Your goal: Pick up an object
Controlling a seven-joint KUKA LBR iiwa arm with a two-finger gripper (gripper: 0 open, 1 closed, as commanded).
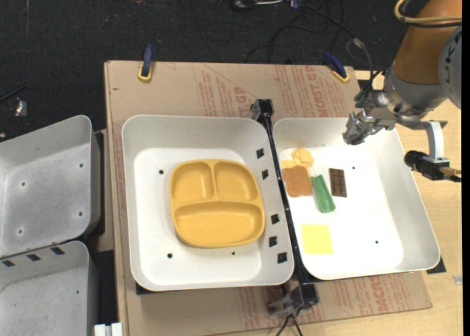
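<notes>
The right bin (411, 213) holds several small items: a pale orange piece (302, 157), a brown slab (297, 180), a green stick (323, 194), a dark brown bar (337, 181) and a yellow square (316, 239). My gripper (355, 132) hangs over the bin's far edge, up and to the right of the items, well apart from them. Nothing shows between its fingers.
The left bin (147, 144) bears a yellow divided tray (217, 203). A black divider (275, 180) runs between the bins. Clamps (146, 63) hold the cardboard base at the back. Spare white bins (44, 180) lie at far left.
</notes>
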